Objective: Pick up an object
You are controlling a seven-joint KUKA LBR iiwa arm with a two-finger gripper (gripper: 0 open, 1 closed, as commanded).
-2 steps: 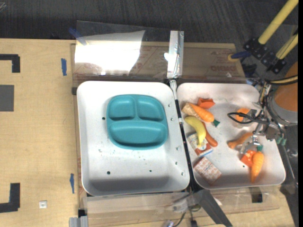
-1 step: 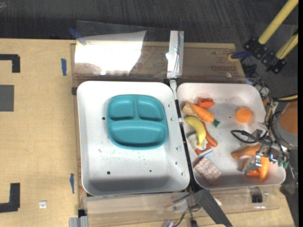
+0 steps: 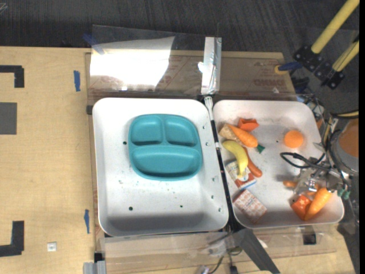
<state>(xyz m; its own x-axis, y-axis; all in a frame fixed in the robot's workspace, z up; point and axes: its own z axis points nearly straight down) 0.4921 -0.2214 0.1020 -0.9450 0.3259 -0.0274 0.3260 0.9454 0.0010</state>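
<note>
The right bin [image 3: 268, 110] holds several toy foods. An orange ball [image 3: 293, 138] lies near its far right. A yellow banana [image 3: 237, 154] and a carrot [image 3: 246, 136] lie by the left wall, with a speckled pink block [image 3: 250, 204] near the front. My gripper [image 3: 315, 182] reaches in from the right and hangs low over the front right corner. It is just above a second carrot [image 3: 318, 201] and a red-orange piece [image 3: 300, 205]. Black cables [image 3: 296, 161] loop beside it and blur its tip.
The left bin [image 3: 114, 204] bears a teal divided plate [image 3: 165, 146]. A ridge between the bins [image 3: 218, 164] separates them. Clear plastic sheets [image 3: 137, 61] stand behind the bins. Yellow-handled clamps [image 3: 331, 33] sit at the top right, off the bench.
</note>
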